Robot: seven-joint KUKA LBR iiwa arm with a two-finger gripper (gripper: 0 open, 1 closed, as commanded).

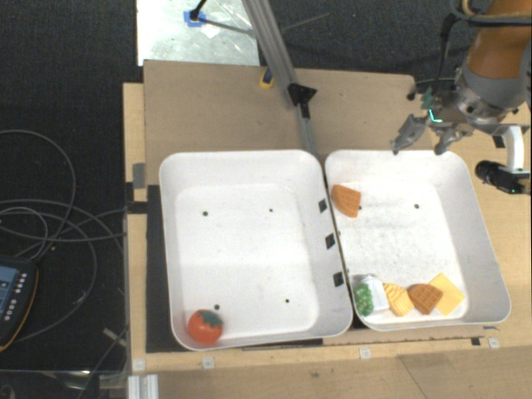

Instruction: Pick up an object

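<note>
The gripper [422, 136] hangs over the far rim of the right bin [478, 214], toward that bin's right corner. Its two fingers [405, 135] are spread wide apart with nothing between them. The arm [497, 48] rises from it toward the top right, its orange band just above the wrist.

Inside the right bin, an orange wedge [347, 199] lies against the wall nearest the left bin, well apart from the gripper. Along the near wall of the right bin sits a row of pieces close together: a green and white packet [366, 294] at the corner nearest the left bin, then a yellow ridged piece [398, 298], a brown waffle [425, 298] and a yellow block [448, 293].

In the left bin [179, 223], a tomato [204, 326] rests in the near corner farthest from the right bin.
</note>
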